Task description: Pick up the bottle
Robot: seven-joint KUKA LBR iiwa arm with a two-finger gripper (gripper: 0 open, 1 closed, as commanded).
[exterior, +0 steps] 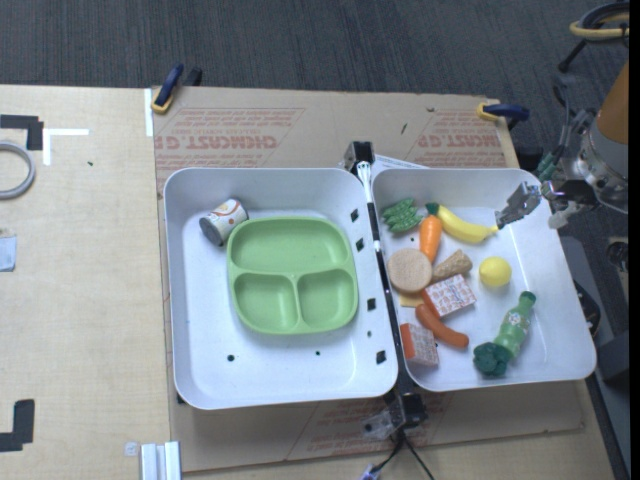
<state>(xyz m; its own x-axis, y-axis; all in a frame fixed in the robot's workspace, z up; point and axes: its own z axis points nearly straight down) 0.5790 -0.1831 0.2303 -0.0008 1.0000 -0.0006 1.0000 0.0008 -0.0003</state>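
A small green bottle (515,323) with a white label lies tilted in the right bin (560,258), near its front right corner, its base end touching a broccoli piece (490,359). My gripper (527,201) hangs over the right bin's back right area, well behind the bottle and just right of a banana (462,227). Its fingers stand open with nothing between them.
The right bin also holds a lemon (495,271), a carrot (429,236), green peas (400,214), a round bread piece (409,269), a red-white box (450,295), a sausage (442,328). The left bin (190,288) bears a green divided plate (293,273) and a small can (222,219).
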